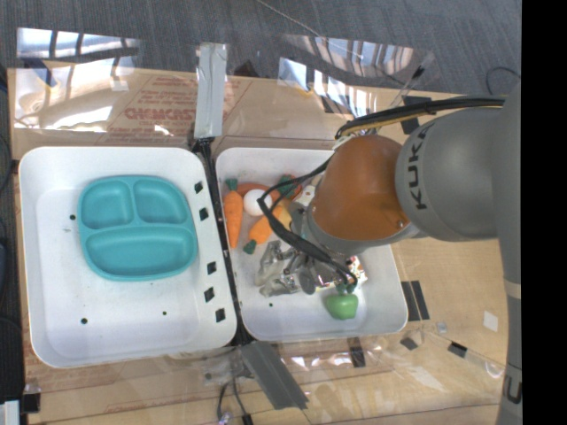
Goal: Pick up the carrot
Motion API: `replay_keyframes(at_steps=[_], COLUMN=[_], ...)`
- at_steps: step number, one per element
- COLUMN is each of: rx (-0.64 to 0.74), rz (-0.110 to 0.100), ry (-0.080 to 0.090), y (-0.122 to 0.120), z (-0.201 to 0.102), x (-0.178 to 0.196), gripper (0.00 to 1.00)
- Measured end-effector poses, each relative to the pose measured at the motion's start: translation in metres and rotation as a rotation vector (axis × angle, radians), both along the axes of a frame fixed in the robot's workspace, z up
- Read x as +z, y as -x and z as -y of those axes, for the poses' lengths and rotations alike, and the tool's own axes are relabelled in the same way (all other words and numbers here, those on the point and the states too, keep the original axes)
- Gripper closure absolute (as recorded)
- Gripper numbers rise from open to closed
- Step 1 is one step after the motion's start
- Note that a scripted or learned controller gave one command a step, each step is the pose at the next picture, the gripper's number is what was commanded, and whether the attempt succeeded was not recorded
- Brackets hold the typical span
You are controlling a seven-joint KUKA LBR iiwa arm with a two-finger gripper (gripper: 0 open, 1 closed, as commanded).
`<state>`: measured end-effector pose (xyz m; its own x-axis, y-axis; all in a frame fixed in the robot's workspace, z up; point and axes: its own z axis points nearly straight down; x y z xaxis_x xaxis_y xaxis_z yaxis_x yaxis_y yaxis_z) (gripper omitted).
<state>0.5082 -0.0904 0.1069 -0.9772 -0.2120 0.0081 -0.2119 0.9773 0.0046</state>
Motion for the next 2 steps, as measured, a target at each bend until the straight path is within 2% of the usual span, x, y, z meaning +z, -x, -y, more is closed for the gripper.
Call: replay_keyframes(at_steps=[1, 2], rx=[0.175, 0.176], rz=[0.013, 0.012], ry=[0.004, 0.002], y=[0.0140, 0.0140], z=[0.0545, 0.0534], x=[0.0586, 0.0579], gripper=[1.00, 0.00])
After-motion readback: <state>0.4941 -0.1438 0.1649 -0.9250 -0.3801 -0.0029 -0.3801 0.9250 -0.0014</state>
